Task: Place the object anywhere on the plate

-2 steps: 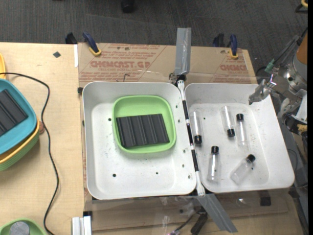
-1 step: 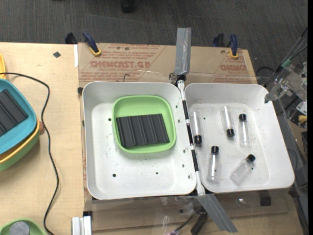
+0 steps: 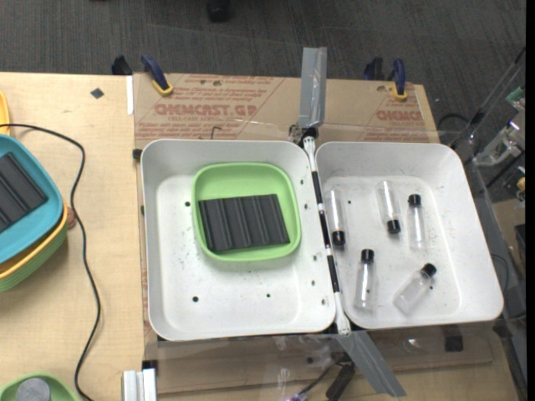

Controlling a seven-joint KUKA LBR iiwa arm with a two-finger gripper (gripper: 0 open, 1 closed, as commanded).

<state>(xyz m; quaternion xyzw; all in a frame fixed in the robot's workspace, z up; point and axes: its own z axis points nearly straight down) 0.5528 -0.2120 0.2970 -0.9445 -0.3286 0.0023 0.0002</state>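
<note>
Cardboard (image 3: 251, 107) is lying under two white bins, and we are seeing it held by blue clamps (image 3: 155, 73) at 12 o'clock. The left bin (image 3: 167, 307) is holding a green plate (image 3: 242, 182) in its upper middle, and a dark ribbed insert (image 3: 244, 222) is covering most of the plate's floor. The right bin (image 3: 468, 224) is touching the left one along a shared rim, which is standing between the plate and the vials. A black cable (image 3: 84, 224) is trailing over the bench at 9 o'clock, beside stacked teal trays (image 3: 25, 199).

Five clear vials with black caps are resting in the right bin, all apart. We are finding four of them lying roughly along the 12-to-6 line: the leftmost vial (image 3: 336, 215) and the upper vial (image 3: 387, 205) are pointing caps to 6, the right vial (image 3: 415, 220) and the lower vial (image 3: 365, 276) caps to 12. The tilted vial (image 3: 415, 286) is pointing its cap towards 1.

We cannot tell whether the gripper is open or closed.
</note>
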